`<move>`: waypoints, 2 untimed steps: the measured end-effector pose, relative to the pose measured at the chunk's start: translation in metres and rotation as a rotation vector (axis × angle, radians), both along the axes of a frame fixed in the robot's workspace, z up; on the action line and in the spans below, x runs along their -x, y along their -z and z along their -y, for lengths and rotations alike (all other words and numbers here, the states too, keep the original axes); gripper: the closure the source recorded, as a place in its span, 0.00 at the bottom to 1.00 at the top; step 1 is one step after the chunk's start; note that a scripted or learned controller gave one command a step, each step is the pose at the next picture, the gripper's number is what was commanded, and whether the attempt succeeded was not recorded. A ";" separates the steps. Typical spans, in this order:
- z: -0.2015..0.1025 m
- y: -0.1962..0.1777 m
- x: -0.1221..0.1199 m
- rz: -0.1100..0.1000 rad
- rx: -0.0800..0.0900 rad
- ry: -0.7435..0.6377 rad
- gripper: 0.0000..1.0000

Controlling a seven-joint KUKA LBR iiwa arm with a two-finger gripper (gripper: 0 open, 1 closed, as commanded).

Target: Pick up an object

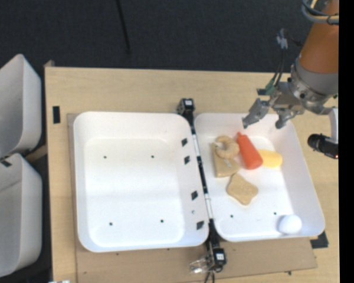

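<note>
My gripper [265, 120] hangs open above the far edge of the right bin [310, 184], its two grey fingers spread apart with nothing between them. Below and slightly left of it lies an orange-red carrot-like piece [248, 151], touching a yellow piece [270, 158] on its right. A tan ring-shaped piece [226, 146] rests on a beige slab [223, 165] to the carrot's left. Nearer the front sits a toast-like slice [242, 188]. A white ball [290, 223] lies in the bin's front right corner.
The left bin [133, 178] adjoins the right one along a clipped seam [198, 175]. The arm's orange band [320, 40] rises at the upper right. White rounded containers [9, 158] stand off the bench's left side.
</note>
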State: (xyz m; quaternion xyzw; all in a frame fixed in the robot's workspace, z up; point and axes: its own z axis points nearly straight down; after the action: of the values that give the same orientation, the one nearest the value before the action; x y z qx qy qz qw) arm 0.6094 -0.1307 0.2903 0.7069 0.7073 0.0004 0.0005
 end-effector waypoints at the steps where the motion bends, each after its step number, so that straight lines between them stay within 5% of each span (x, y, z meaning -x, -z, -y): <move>1: 0.026 0.131 -0.055 -0.001 0.003 -0.001 0.00; 2: 0.026 0.193 -0.020 -0.007 0.000 0.002 0.00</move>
State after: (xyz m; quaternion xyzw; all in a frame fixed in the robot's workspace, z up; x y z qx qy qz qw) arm 0.6291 -0.1565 0.0975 0.7076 0.7066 -0.0022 -0.0019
